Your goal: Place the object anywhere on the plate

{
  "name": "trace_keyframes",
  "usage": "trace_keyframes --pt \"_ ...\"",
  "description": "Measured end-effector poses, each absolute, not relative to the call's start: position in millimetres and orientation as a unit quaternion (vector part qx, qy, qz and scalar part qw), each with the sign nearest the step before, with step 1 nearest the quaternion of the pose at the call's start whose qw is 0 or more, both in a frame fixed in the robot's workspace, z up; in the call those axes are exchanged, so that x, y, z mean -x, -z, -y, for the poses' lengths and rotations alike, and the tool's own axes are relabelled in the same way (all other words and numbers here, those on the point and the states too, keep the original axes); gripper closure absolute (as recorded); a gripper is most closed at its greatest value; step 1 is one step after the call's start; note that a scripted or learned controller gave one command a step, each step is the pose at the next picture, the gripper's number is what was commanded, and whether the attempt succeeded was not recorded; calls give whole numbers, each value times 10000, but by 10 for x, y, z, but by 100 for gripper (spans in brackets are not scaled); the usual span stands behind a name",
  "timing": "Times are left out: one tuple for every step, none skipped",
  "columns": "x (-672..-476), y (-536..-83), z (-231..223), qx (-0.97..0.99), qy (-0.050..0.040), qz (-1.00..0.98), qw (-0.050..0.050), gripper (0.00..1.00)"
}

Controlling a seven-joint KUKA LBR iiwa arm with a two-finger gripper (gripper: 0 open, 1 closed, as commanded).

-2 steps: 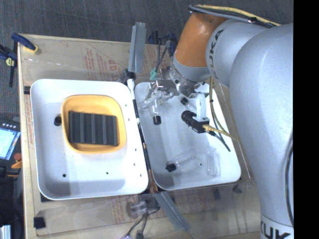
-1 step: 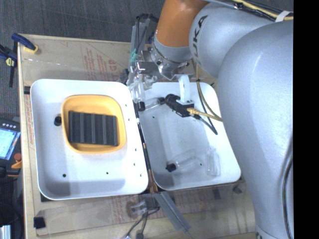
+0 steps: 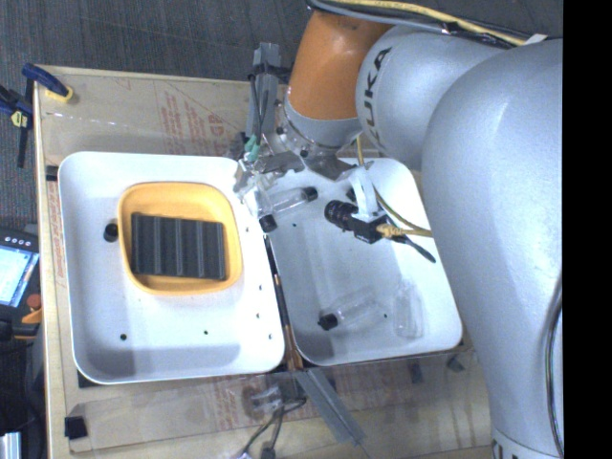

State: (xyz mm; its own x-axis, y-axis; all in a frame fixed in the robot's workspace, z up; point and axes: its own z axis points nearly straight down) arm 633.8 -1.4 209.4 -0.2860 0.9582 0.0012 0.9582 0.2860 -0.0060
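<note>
Counting three clear plastic pieces in the right-hand shallow white bin (image 3: 435, 256). The first, a clear plastic tube with a black cap (image 3: 287, 200), is lying tilted at the bin's far left corner, just beside the two-finger gripper (image 3: 256, 176). It is looking see-through and pale against the white floor, with its dark cap pointing toward the wall between the bins. Whether the gripper is pinching it, spread or pressed together, I cannot tell; metal parts and glare are hiding that spot. The second clear capped tube (image 3: 349, 311) and a third clear, cap-less piece (image 3: 407, 311) are lying near the bin's front edge, just beside each other and well apart from the first. One yellow rounded-square plate (image 3: 177, 201) is sitting in the left-hand shallow white bin (image 3: 153, 357); a dark ribbed rectangular panel (image 3: 179, 247) is covering its middle, and I cannot tell if that is a separate item. One grey arm with an orange band (image 3: 330, 55) is reaching over the right bin, showing the letters "KUKA" on its shell. A black plug on a yellow cable (image 3: 352, 220) is hanging below the wrist. Faint red printing on the wooden bench board (image 3: 172, 108) is staying unreadable. One blue clamp (image 3: 48, 81) is gripping the board's far left corner.
</note>
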Motion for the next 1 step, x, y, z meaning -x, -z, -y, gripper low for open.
trace_keyframes --pt "-6339 -2095 19 5976 -22 8018 19 0"
